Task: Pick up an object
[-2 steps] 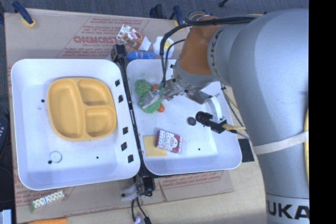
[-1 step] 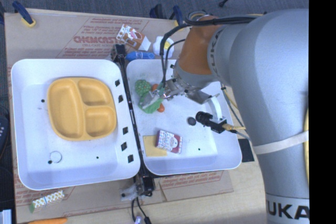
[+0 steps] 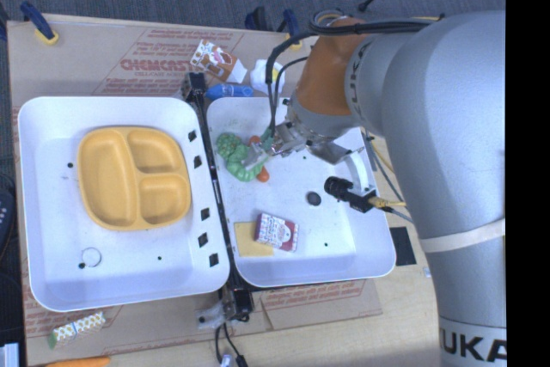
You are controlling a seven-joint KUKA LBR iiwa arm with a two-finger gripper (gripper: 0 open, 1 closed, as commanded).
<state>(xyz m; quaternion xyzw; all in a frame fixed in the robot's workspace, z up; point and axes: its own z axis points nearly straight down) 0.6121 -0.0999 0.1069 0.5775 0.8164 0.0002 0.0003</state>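
1. Cardboard sheet (image 3: 129, 56) under two shallow white plastic bins.
2. Left bin (image 3: 43, 185): yellow sectioned tray (image 3: 133, 176), rounded corners.
3. Right bin (image 3: 344, 245): lumpy green toy (image 3: 230, 152) at 9 o'clock; red printed packet (image 3: 276, 231) on a yellow card (image 3: 245, 241) at 6.
4. Gripper (image 3: 258, 154) touches the green toy; jaw state unclear.

Robot lab — clamped cardboard (image 3: 103, 56) bench, white bins (image 3: 43, 185), KUKA arm (image 3: 447, 142).

Green leafy toy (image 3: 232, 152) lies in the right bin's (image 3: 369, 258) upper-left corner — the hand (image 3: 259, 152) on it
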